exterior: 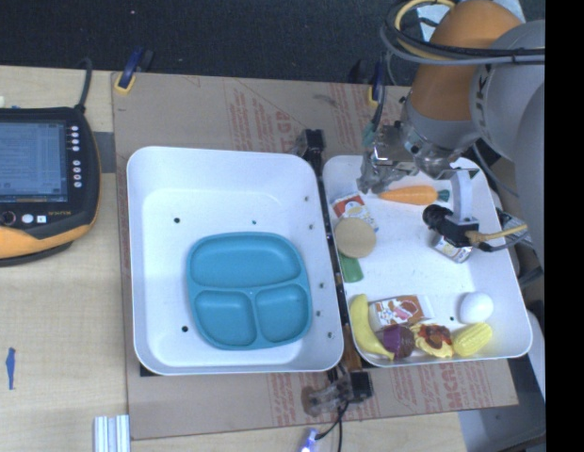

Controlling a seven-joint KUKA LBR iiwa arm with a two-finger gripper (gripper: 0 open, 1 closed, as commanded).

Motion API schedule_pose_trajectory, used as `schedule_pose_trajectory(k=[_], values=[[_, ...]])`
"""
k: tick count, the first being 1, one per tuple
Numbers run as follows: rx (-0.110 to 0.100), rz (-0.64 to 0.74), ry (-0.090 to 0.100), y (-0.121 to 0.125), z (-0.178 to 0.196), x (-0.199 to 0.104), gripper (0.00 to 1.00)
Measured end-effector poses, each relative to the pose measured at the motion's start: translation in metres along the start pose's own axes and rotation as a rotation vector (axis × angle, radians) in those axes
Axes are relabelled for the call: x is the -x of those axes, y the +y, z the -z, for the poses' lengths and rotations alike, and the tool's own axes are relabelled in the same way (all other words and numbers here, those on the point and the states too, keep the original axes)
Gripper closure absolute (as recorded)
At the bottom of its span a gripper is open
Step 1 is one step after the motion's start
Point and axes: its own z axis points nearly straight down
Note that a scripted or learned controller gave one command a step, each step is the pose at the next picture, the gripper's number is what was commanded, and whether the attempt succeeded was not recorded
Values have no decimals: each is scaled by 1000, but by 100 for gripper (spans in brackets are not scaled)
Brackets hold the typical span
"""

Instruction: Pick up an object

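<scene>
camera view, hand (379, 170) above right bin (504, 281), near carrot (409, 195)

The arm (462, 73) reaches in from the right, tool (379, 172) lowered.

Gripper (379, 169) low over the far left corner of the right bin (514, 281), orange carrot (409, 195) just beside it, banana (365, 326) and white egg (476, 306) at the near end, blue tray (248, 288) in the left bin (160, 252)
</scene>
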Motion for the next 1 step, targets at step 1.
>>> schedule_pose_trajectory(k=[1], values=[[-4,-1,-2,-82,26,7,100]])
